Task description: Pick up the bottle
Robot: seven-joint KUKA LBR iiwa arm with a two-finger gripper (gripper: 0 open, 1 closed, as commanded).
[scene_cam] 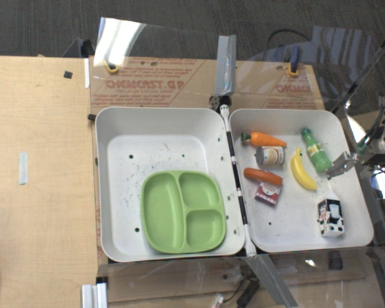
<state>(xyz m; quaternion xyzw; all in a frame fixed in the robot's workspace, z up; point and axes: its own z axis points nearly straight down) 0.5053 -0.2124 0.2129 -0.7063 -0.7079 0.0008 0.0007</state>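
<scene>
Bottle flat in right bin, just beside banana. Claw near bottle base, spread or not: cannot tell, blurry. Risk: snagging banana, nudging bottle.

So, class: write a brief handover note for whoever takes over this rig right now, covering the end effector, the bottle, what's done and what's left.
End effector: at the right bin's right side, just below the green bottle; open or shut cannot be told.
Bottle: lying in the right bin beside the banana, not held.
Done: approach only.
Left: grasp and lift the bottle.
</scene>
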